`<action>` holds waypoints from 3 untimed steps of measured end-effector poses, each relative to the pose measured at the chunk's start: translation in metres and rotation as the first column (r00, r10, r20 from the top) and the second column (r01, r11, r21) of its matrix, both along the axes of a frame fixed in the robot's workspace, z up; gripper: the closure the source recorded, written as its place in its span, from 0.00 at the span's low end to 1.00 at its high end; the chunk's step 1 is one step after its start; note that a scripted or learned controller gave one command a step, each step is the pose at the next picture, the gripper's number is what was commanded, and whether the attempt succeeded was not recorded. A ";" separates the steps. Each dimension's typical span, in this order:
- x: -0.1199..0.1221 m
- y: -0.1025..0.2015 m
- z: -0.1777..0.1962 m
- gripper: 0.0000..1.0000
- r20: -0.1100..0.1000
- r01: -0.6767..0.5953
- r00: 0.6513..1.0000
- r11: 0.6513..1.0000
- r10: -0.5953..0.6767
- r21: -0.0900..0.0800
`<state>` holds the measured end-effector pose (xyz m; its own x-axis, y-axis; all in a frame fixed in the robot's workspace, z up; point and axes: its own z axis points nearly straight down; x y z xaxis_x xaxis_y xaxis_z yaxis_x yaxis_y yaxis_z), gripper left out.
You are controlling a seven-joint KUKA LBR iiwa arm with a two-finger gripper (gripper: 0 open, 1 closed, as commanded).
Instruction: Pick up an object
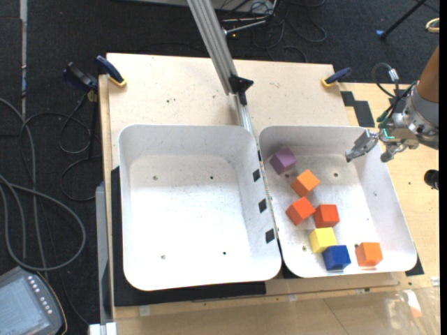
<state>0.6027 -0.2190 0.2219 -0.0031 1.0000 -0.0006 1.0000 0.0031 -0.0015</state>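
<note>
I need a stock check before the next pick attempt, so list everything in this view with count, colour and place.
White bins: 2, side by side on the bench; left bin, right bin.
Purple block: 1, upper part of the right bin.
Orange blocks: 4, right bin; one below the purple block, one and one mid-bin, one near the front right corner.
Yellow block: 1, right bin, toward the front.
Blue block: 1, right bin, just in front of the yellow one.
Clamps: 2, blue and yellow, at the bench's back corners; and.
Metal pole: 1, grey, slanting down to the back edge between the bins.
Gripper: 1, over the right bin's upper right edge, holding nothing.
</note>
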 end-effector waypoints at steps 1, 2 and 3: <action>-0.003 -0.005 -0.045 0.00 -0.002 0.004 1.000 1.000 -0.004 0.001; -0.010 0.005 -0.096 0.00 -0.003 0.003 1.000 1.000 -0.003 0.002; -0.010 0.005 -0.129 0.00 -0.001 0.003 1.000 1.000 -0.003 0.001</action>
<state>0.5928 -0.2136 0.0933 0.0000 1.0000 0.0001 1.0000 0.0000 -0.0023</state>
